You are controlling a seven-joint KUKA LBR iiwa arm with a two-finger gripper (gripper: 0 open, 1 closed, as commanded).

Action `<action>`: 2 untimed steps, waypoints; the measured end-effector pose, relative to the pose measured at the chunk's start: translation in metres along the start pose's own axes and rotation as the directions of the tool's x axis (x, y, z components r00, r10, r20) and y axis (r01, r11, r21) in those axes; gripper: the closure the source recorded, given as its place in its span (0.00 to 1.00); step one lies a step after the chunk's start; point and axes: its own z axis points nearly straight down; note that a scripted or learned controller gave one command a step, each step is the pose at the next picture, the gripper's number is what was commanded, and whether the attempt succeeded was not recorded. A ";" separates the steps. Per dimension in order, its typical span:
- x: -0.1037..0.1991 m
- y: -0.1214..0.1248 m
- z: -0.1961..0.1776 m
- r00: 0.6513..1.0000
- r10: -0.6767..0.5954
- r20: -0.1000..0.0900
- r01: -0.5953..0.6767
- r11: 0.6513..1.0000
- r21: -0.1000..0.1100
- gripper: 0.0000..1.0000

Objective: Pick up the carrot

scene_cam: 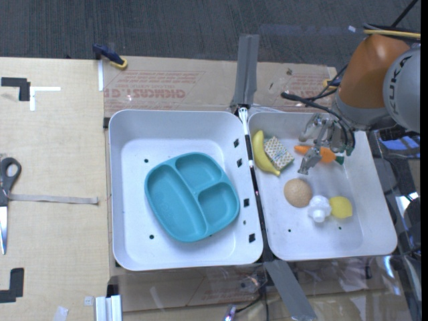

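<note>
Jaws' gripper point(313, 154) over carrot point(316, 152) in right bin point(374, 236)

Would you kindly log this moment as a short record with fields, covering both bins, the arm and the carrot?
left bin: holds a blue divided plate
right bin: banana, sponge, carrot, brown egg, small white object, lemon
arm: reaches in from the right, over the right bin's far side
gripper: down at the carrot
carrot state: lies near the bin's far wall, partly hidden by the gripper; a grasp cannot be confirmed
bench: scissors at the left edge
</note>
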 end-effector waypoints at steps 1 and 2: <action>0.024 0.017 0.003 0.999 0.032 -0.005 -0.032 0.999 0.001 0.00; 0.022 0.018 -0.008 1.000 0.029 0.000 -0.029 1.000 0.001 1.00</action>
